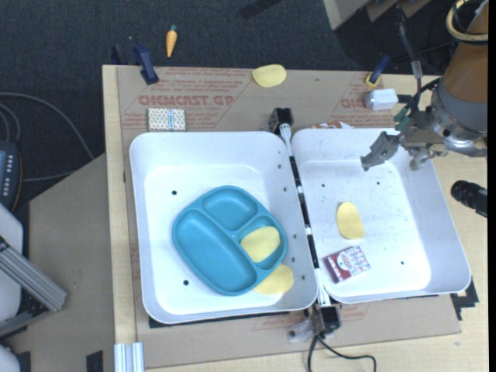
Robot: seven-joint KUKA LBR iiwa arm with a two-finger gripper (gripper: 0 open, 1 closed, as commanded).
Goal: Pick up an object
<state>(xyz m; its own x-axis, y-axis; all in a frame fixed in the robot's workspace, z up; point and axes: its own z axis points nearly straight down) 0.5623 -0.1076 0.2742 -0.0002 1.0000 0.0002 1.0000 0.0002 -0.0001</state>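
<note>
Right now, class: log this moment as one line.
gripper: above right bin, far edge, nothing held | yellow piece: right bin | red packet: right bin | blue tray: left bin

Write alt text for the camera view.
A robot arm's gripper hovers over the right bin, which holds a yellow chip and a small red packet. The left bin holds a blue divided plate.

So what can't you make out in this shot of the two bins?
- Pincer: small and dark from the overhead camera; whether it is open or shut is unclear.
- Yellow piece beside the blue plate: partly hidden under the plate's edge.
- Red packet: print too small to read.
- Arm: cut off by the right edge.
</note>
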